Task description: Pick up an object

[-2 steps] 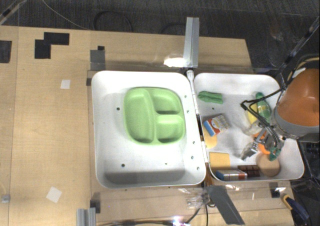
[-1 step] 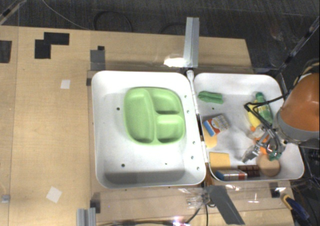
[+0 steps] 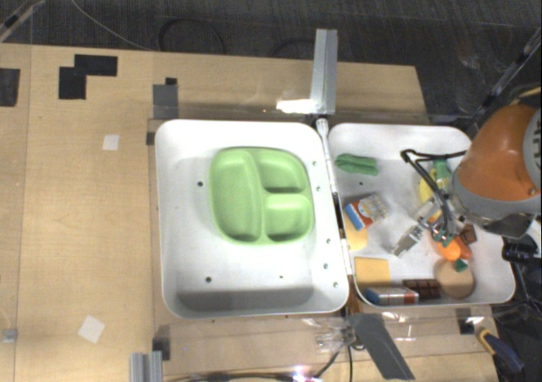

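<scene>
Wooden bench, perhaps plastic green tray

A pale green divided tray lay in the left white bin, which sat on a light wooden bench bearing black squares.

Even, fairly bright overhead light falls on the counter. The white bins nearly wash out, with a soft grey shadow along the left bin's near wall. A small glare spot sits at the counter's far edge, another at its near edge. Detail is soft and grainy, the small items smeared.
</scene>
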Robot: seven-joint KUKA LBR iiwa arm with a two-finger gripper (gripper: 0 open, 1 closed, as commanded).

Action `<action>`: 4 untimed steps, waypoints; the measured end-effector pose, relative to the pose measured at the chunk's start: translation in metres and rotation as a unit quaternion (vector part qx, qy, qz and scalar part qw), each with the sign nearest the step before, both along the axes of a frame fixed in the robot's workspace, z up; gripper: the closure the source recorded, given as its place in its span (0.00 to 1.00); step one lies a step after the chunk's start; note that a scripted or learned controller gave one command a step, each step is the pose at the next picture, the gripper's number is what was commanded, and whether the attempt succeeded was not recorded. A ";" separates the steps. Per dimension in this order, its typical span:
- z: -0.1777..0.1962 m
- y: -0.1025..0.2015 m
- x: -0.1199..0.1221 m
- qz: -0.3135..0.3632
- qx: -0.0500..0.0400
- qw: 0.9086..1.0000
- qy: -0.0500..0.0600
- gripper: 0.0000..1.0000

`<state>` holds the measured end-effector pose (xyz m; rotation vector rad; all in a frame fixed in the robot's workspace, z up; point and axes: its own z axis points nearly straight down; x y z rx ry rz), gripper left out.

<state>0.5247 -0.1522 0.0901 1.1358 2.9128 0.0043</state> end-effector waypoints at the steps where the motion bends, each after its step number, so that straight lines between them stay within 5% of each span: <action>1: 0.000 -0.010 -0.031 -0.062 0.000 0.998 -0.003 0.00; 2: -0.001 0.023 0.052 -0.064 0.002 0.998 -0.001 0.00; 3: 0.014 0.021 0.056 -0.061 0.000 0.998 -0.007 1.00; 4: 0.013 0.021 0.055 -0.061 0.000 0.998 -0.006 0.00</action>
